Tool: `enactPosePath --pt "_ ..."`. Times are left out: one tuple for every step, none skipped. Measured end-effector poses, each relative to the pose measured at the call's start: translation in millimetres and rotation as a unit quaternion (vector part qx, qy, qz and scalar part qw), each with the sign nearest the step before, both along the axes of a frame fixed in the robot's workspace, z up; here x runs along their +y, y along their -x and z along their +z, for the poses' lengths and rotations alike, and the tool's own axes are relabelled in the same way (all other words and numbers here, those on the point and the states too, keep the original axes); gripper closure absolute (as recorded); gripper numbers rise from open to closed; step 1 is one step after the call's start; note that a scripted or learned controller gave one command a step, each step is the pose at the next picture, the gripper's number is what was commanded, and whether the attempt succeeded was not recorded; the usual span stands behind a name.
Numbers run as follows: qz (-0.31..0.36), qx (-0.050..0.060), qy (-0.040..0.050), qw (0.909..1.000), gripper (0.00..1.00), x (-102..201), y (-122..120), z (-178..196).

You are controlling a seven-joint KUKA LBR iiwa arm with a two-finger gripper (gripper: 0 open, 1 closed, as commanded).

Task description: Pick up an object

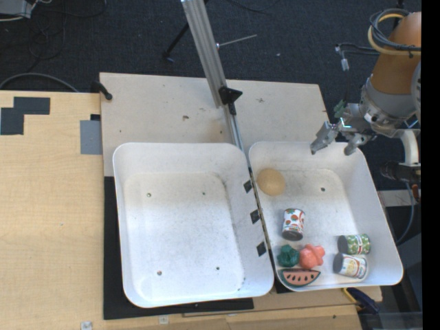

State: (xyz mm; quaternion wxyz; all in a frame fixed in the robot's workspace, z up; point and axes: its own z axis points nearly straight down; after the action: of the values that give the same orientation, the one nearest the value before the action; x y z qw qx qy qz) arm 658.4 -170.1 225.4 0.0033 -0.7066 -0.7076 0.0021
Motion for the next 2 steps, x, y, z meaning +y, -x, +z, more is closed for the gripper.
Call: enactPosePath --pt "0.002 -0.002 0.0007 1.0 0.0 0.4 -1.0 3.2" --pt "0.003 0.0 0.0 1.0 0.0 4.1 -1.7 -61.2"
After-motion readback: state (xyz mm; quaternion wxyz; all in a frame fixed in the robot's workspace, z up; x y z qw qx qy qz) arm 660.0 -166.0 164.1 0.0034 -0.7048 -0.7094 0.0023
